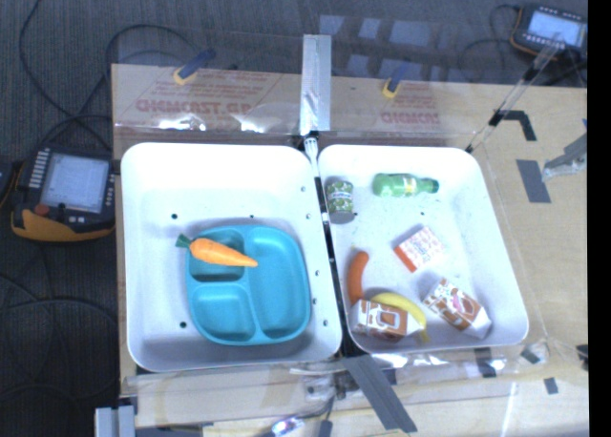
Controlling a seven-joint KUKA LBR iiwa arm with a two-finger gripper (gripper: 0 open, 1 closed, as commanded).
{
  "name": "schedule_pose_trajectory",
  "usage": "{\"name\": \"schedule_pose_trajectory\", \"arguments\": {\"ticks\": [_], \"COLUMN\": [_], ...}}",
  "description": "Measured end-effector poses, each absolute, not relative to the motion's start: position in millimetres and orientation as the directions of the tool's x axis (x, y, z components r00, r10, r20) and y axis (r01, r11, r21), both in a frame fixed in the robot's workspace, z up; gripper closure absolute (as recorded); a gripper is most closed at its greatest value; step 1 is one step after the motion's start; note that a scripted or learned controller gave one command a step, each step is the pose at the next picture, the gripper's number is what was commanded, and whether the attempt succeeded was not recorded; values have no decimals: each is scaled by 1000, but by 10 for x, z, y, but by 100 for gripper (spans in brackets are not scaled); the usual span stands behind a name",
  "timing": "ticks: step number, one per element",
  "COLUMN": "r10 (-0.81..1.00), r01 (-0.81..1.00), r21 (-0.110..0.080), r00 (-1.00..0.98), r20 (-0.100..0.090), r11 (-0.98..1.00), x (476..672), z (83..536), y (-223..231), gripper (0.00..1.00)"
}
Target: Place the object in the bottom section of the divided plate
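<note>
Carrot: I see the carrot point(221, 253) lying on its side across the top small part of the blue divided plate point(280, 284). Its green end pokes over the plate's top left rim.
Plate: it sits near the middle of the left bin point(153, 182), a bit toward the bin's front edge.
Bottom section: the small part at the plate's front left point(225, 317) has nothing in it. I think that is where the carrot must go, so the job is not done yet.
Gripper: I cannot tell if it is wide, narrow or holding anything.
Worry one: the carrot is round and thin at one end. I think it may roll or slip out when squeezed.
Worry two: the carrot lies low in its part, close to the ridge. The gripper may bump the ridge and push the whole plate toward a bin wall.
Worry three: the bottom section is small. A long carrot dropped crooked may rest on the ridge or hang over the rim.
Worry four: the right bin point(482, 225) holds a banana point(402, 305) and a sausage point(357, 274), both long too. I think the program could go for the wrong thing.
</note>
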State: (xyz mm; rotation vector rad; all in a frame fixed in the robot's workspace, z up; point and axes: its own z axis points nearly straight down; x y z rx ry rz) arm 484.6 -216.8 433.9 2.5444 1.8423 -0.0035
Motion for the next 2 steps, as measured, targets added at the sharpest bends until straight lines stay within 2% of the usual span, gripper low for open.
{"name": "schedule_pose_trajectory", "arguments": {"ticks": [1,2], "r10": [977,977], "r01": [977,977], "r21": [-2,-3], "r00": [212,212], "r20": [-5,-9], "r11": [-212,-212], "x": [4840,4849], "z": [4336,4428], "y": [-2172,-2177], "gripper": [0,100]}}
